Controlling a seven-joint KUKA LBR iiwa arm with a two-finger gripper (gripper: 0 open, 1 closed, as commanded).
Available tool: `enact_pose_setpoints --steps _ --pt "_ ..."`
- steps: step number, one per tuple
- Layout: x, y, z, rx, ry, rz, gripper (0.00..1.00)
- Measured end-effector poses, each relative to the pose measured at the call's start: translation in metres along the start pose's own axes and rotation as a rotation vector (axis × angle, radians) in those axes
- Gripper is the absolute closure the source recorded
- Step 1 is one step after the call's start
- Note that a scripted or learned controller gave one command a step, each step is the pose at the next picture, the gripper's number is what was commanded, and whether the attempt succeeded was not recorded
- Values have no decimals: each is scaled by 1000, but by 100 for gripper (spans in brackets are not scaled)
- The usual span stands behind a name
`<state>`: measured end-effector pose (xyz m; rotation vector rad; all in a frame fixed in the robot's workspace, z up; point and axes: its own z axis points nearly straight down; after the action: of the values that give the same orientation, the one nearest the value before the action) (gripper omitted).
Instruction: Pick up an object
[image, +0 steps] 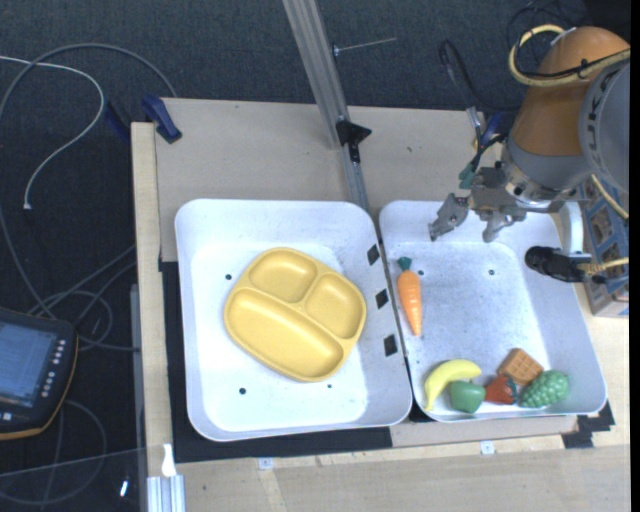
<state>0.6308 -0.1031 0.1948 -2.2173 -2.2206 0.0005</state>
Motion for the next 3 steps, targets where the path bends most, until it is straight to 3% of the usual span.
enact_pose_setpoints --steps 1,3 --pt "0 0 0 0 0 0 0" --pt "-2 -9 99 5 -1 1 0"
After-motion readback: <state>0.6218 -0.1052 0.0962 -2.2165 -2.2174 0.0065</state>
